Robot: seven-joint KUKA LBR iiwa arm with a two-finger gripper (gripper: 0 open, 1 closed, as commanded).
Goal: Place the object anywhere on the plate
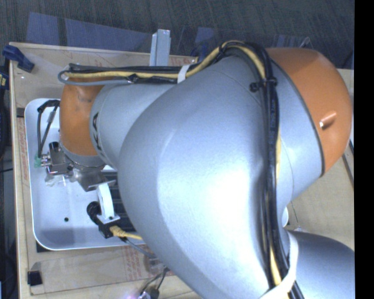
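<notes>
We see the arm (224, 167) covering most of the view, reaching over the left bin (37, 229) on the tabletop (81, 273). Gripper (56, 167) sits low in that bin; can't tell its state. Object & plate: can't tell where, arm hides them.

A robotics lab: a cabled grey arm (224, 179) over a white bin (56, 229) on a plywood bench (81, 270).
</notes>
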